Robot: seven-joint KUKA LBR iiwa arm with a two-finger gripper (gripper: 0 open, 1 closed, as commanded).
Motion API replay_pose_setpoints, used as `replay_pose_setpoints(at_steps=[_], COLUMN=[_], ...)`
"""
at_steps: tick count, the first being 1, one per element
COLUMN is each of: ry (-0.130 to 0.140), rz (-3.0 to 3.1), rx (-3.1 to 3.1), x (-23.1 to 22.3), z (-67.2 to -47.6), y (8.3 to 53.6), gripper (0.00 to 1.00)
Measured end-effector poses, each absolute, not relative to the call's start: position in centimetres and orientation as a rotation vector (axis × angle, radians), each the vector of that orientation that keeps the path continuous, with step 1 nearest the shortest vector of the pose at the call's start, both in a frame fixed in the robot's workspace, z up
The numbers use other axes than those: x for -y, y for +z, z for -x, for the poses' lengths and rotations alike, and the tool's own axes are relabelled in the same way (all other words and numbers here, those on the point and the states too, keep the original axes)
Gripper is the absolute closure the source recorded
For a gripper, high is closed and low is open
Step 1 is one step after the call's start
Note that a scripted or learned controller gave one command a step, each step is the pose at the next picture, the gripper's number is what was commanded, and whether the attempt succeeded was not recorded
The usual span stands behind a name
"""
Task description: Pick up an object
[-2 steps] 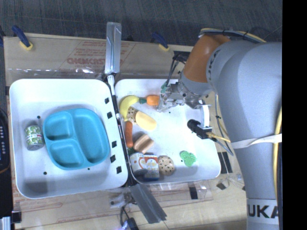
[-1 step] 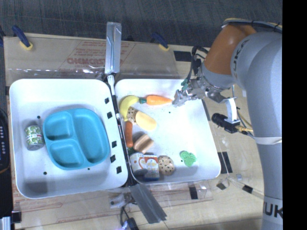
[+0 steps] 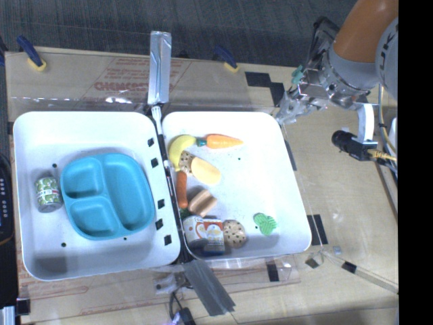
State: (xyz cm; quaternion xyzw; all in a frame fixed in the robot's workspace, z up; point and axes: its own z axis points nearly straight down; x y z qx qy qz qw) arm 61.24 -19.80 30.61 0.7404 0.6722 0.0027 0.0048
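tool (image 3: 292, 105): fingers unclear | carton (image 3: 203, 234): partly hidden by bin (image 3: 287, 181) rim

Arm (image 3: 365, 29) in from upper right — grey links, orange band above the wrist, angled down and left. Gripper (image 3: 289, 107) at the end of it, low and pointing down-left, nothing visible between the fingers. Finger spacing too small and cluttered to read — can't call it.

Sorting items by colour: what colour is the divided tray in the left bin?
Light blue; the divided tray shows clearly in the camera view.
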Motion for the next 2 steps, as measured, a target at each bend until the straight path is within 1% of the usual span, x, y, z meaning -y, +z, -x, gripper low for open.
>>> replay_pose_setpoints(at_steps=[1, 2], ry=[-0.006, -0.002], rz=[-2.092, -2.089], rx=[-2.353, -2.349], x=[20.02, 20.07], z=[-63.20, -63.32], y=[20.07, 20.36], gripper=[1.00, 0.00])
